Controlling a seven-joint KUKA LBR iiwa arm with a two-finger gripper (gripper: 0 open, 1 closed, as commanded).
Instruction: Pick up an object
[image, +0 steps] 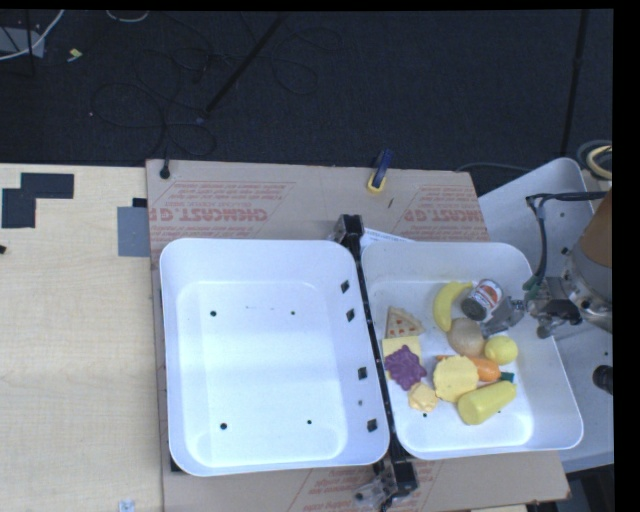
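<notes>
1. While I reach in from the right, my gripper (515, 310) sits over the right bin (555, 420), beside the small can (484, 297).
2. Whether I grip it, I cannot tell.
3. Banana (449, 303) and potato (465, 337) lie just beyond.

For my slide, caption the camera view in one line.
KUKA gripper poised at the right bin beside a small can, above a heap of toy food including a banana and purple grapes.
</notes>
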